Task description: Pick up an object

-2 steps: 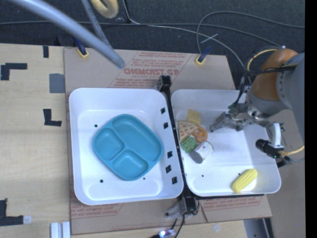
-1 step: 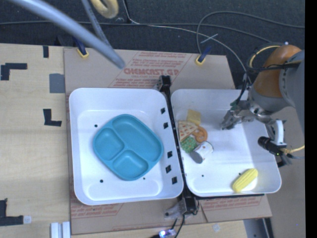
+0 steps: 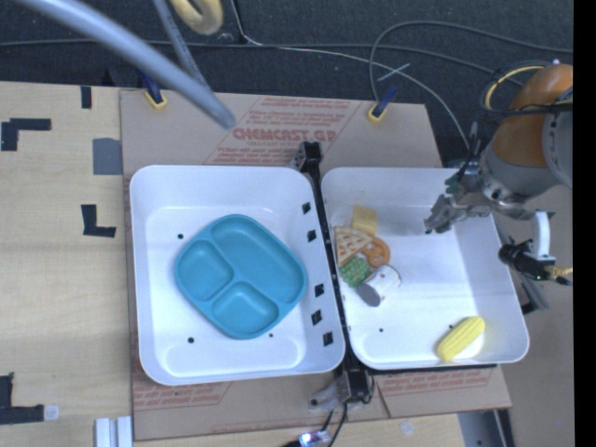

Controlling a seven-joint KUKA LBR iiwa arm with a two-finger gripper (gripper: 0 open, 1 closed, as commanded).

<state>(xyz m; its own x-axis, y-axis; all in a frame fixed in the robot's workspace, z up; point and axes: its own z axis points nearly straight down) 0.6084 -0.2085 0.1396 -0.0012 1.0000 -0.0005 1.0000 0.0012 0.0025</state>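
Worktop (image 3: pixel 56 277): pale wood with black tape marks, lying under a brown cardboard sheet (image 3: pixel 279 124) that is carrying two white bins side by side.
Landmark: right bin (image 3: pixel 484 277), used for all places below.
Left bin (image 3: pixel 158 203): sitting against the right bin's left wall, holding a blue divided tray (image 3: pixel 240 274).
Clutter: yellow block (image 3: pixel 364 220), waffle-like piece (image 3: pixel 351 243), orange piece (image 3: pixel 377 250), green piece (image 3: pixel 354 270), grey-white cylinder (image 3: pixel 377 285), all bunching near the right bin's left wall.
Corn cob (image 3: pixel 461 338): lying alone near the right bin's front-right corner, well apart from the clutter.
Claw (image 3: pixel 441 215): hanging over the right bin's back-right part, above bare floor; nothing is showing between its tips; cannot tell whether released or clenched.
Risk 1: descending here, it is likely closing on nothing, since no object is lying under it.
Risk 2: going for the clutter, tips may be pushing neighbours or grabbing two pieces.
Risk 3: corn looks rounded, near the wall; may be rolling away or blocking a finger.
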